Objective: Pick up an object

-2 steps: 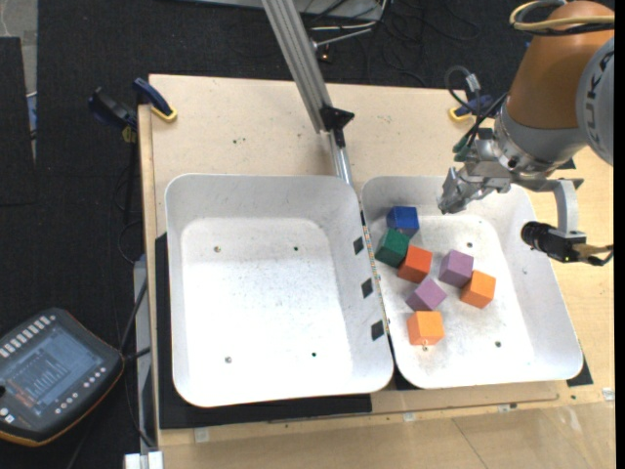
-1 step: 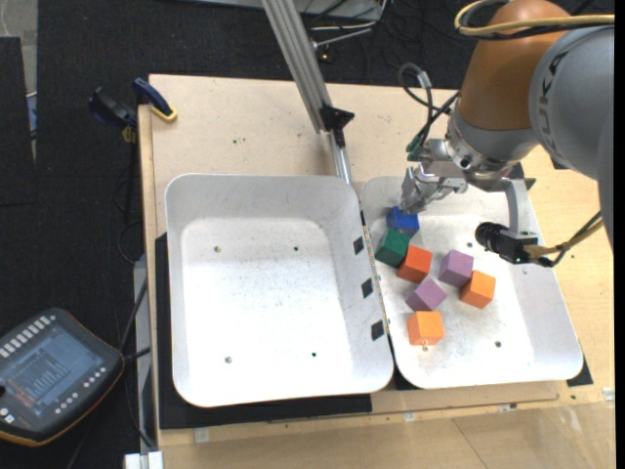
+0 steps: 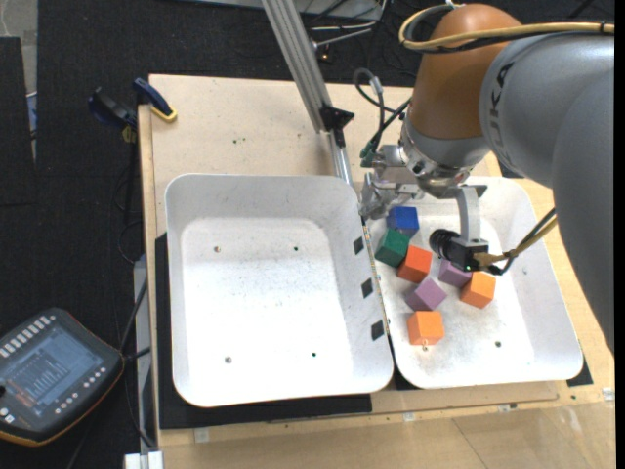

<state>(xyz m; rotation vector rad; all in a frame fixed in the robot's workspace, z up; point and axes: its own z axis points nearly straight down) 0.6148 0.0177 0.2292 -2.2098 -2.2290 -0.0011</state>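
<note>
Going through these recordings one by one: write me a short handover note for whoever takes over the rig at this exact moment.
Gripper: low over the right bin, above the block cluster; whether its fingers are open or shut cannot be told, and no block is seen between them.
Blocks, all in the right bin: blue block, green block, three orange blocks, two purple blocks.
Done: arm is over the cluster.
Left: grasp a block and lift it.

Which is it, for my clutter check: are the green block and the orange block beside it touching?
Touching: the camera view shows the green block and the neighbouring orange block meeting with no white floor between.
</note>
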